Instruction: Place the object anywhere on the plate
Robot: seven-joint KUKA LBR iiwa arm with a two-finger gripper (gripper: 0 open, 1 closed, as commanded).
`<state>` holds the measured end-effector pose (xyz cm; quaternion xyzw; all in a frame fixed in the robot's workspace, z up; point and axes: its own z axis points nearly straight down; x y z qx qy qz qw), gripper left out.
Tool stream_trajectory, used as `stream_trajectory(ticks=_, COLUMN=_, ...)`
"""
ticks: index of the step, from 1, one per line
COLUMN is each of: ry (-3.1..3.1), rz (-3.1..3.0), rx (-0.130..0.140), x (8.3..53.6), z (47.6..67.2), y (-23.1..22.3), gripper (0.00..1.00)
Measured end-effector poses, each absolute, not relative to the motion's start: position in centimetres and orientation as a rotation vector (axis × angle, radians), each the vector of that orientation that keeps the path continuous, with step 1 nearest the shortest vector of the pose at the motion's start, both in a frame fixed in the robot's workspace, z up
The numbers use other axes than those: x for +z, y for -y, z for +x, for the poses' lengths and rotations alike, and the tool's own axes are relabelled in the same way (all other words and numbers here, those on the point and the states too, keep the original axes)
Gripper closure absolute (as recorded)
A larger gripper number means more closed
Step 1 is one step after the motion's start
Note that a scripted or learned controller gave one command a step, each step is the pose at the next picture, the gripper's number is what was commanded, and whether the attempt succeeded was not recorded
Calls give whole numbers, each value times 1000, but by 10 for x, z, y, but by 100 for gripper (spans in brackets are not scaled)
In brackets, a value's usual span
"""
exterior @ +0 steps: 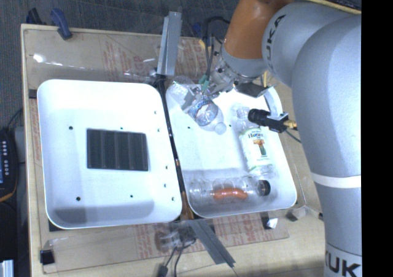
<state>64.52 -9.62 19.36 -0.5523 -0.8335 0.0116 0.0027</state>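
Observation:
The plate [116, 149] is a dark ribbed rectangle lying flat in the middle of the left bin [61, 104]. A crumpled clear plastic bottle [207, 114] lies at the back left of the right bin [202, 159]. My gripper [206, 93] is low over that bottle's upper end, and it seems to touch it. The grey arm with its orange band [249, 21] comes in from the right and hides the gripper's upper part.
A white bottle with a green label [256, 147] lies along the right side of the right bin. A clear bottle with something orange inside [227, 194] lies along its front wall. The ridge between the two bins [173, 147] runs front to back.

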Motion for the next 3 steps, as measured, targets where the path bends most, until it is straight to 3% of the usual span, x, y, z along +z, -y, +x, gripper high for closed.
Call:
stream_trajectory(ticks=1, ry=2661, rz=-1669, rx=2, x=234, z=628, y=45, gripper=100)
stream_trajectory(ticks=2, ry=2749, rz=-1514, rx=4, x=191, z=596, y=-12, gripper=100)
stream_trajectory(ticks=3, ry=2749, rz=-1516, rx=3, x=191, z=596, y=-11, gripper=0)
